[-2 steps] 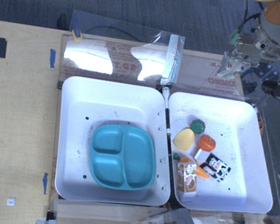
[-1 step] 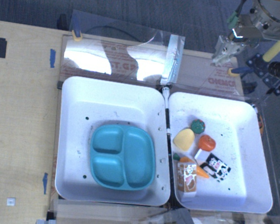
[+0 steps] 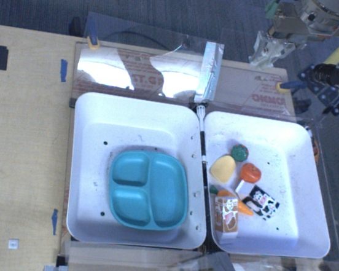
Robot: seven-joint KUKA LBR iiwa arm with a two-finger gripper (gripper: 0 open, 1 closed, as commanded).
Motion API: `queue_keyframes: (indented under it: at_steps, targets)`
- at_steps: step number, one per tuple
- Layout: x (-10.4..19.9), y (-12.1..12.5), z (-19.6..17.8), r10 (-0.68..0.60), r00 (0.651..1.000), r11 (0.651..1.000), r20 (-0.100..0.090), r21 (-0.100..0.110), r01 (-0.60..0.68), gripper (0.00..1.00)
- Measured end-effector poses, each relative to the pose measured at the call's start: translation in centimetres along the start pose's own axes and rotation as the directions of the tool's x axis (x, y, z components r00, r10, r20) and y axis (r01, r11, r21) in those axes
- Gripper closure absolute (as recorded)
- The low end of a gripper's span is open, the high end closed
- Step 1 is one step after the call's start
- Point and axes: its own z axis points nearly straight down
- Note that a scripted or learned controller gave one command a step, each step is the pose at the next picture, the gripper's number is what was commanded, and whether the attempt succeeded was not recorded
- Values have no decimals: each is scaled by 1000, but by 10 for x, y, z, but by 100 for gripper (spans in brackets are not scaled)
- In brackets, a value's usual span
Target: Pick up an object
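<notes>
While nothing is yet lifted, you see the small carton [image 3: 227,214] nearest in the right bin [image 3: 314,234], then the cow-print packet [image 3: 263,201], orange piece [image 3: 251,172], yellow piece [image 3: 223,168] and green piece [image 3: 239,152]. Farther back the gripper [image 3: 267,53] hangs beyond the bin, holding nothing; I cannot tell its spread. Your next move, I judge, is descending over one item.

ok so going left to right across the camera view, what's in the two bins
blue tray in the left bin → yellow toy → small carton → orange toy → black and white packet, these four in the right bin
</notes>
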Motion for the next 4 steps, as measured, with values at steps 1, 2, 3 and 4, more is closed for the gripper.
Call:
queue_keyframes:
  at_steps: [1,2,3,4]
  targets:
    - [75,8,-13,-165,986,986,-2,1,165,100]
    - [73,8,-13,-163,987,987,-1,2,163,0]
    - [116,-6,140,-246,969,969,-5,17,246,0]
    - [94,-21,115,-372,928,928,-3,6,372,0]
